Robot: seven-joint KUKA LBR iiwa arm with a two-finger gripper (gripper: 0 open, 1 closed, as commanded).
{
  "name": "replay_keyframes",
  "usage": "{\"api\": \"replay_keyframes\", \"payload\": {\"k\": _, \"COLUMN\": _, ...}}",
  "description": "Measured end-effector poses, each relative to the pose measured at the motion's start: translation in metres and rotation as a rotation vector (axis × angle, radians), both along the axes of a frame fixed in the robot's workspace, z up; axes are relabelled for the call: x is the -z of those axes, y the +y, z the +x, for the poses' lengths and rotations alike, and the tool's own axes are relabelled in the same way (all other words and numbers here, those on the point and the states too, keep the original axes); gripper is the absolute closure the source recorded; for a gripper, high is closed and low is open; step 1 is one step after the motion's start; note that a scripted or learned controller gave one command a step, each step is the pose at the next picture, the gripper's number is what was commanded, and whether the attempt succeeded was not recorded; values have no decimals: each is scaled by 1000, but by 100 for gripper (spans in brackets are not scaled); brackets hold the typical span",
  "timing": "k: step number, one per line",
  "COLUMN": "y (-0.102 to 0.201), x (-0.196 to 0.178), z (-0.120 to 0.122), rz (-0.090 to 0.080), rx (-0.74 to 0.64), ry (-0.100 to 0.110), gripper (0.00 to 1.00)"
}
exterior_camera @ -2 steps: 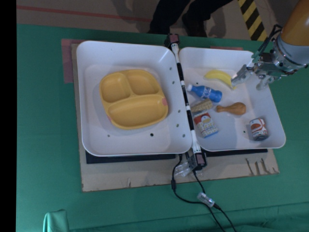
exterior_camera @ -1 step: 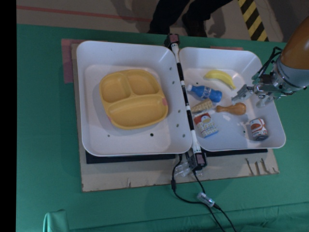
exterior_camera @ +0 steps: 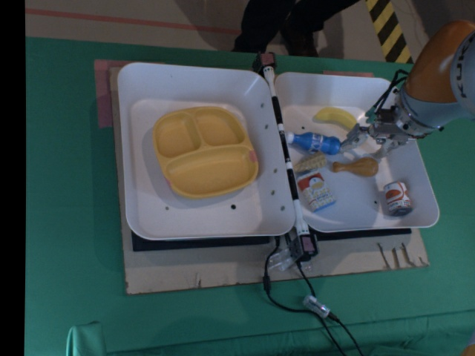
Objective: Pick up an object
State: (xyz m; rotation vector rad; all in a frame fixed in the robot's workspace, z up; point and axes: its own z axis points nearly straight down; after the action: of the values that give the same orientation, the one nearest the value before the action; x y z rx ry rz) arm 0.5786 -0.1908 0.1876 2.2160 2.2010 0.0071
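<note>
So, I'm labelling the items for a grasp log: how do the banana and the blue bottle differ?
The banana is yellow and curved; the blue bottle is straight, with a white cap and a white label. The banana lies nearer the bin's far wall; the bottle lies nearer the divider between the bins. Both lie flat in the right bin, apart from each other.

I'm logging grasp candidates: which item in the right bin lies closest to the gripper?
The brown drumstick: it lies just below the gripper, nearer than the yellow banana, the blue bottle, the carton or the can.
</note>
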Motion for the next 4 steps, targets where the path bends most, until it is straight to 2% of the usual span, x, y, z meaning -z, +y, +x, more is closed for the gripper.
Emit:
{"api": "replay_keyframes", "payload": {"k": 1, "y": 40, "x": 1, "z": 59, "rz": -2, "rx": -2, "ry": -4, "gripper": 0}}
{"api": "replay_keyframes", "payload": {"k": 2, "y": 36, "x": -18, "z": 62, "rz": -9, "rx": 3, "ry": -19, "gripper": 100}}
{"api": "replay_keyframes", "payload": {"k": 3, "y": 32, "x": -126, "z": 51, "rz": 2, "rx": -1, "ry": 3, "gripper": 100}}
{"api": "replay_keyframes", "payload": {"k": 4, "y": 57, "x": -165, "z": -36, "rz": 6, "rx": 0, "ry": 7, "gripper": 100}}
